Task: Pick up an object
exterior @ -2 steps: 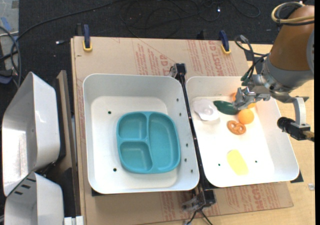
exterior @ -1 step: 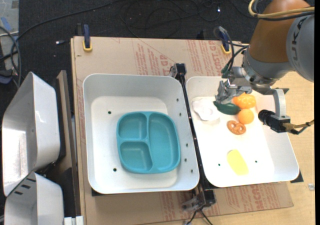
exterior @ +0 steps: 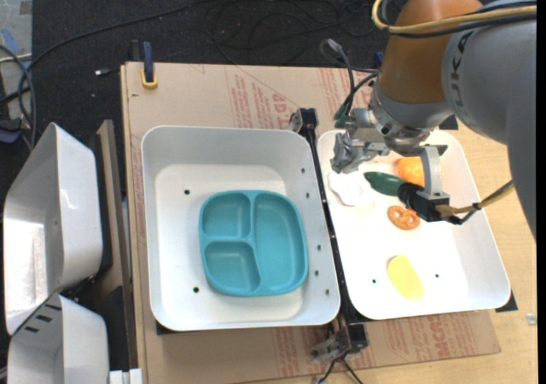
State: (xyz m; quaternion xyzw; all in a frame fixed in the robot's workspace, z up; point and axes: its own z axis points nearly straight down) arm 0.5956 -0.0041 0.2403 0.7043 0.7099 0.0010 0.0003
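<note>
My gripper hangs low over the far left part of the right bin. Just in front of it lies a small white object. A dark green piece lies to the gripper's right, with an orange ball-like thing partly behind the wrist bracket. An orange-red slice rests near the bin's middle. Toward the front lies a yellow oblong object. Nothing shows as held by the gripper.
The left bin holds a teal divided plate. A wall of both bins runs between them at about. The grey arm with its orange band covers the right bin's far right corner. White tubs stand off the bench at left.
</note>
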